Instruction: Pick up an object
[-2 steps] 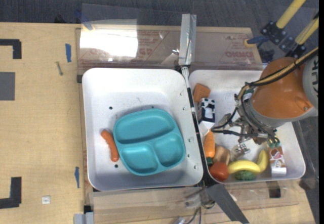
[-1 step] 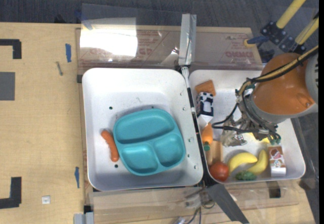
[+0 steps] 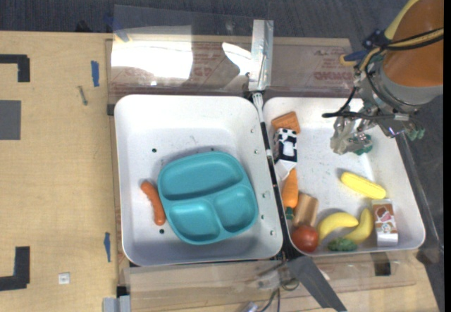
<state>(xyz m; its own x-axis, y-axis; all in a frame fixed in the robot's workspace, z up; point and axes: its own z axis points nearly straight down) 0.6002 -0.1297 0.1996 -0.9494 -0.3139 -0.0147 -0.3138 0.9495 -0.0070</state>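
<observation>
My gripper (image 3: 350, 139) hangs over the upper part of the right bin (image 3: 412, 187), fingers open and nothing between them. Below it lies a yellow corn-like piece (image 3: 362, 184). Along the bin's left side sit an orange wedge (image 3: 285, 121), a black-and-white checkered item (image 3: 285, 146) and a carrot (image 3: 289, 189). At the front lie a brown cylinder (image 3: 306, 208), a red tomato (image 3: 305, 237), two bananas (image 3: 337, 222) (image 3: 363, 226), a green piece (image 3: 342, 244) and a small carton (image 3: 384, 223).
The left bin (image 3: 134, 127) holds a teal divided plate (image 3: 206, 196) and an orange-red sausage (image 3: 153, 203) beside it. A clear plastic sheet (image 3: 190, 60) and a metal strip (image 3: 261, 53) lie behind the bins. The arm's orange band (image 3: 419, 43) is at the upper right.
</observation>
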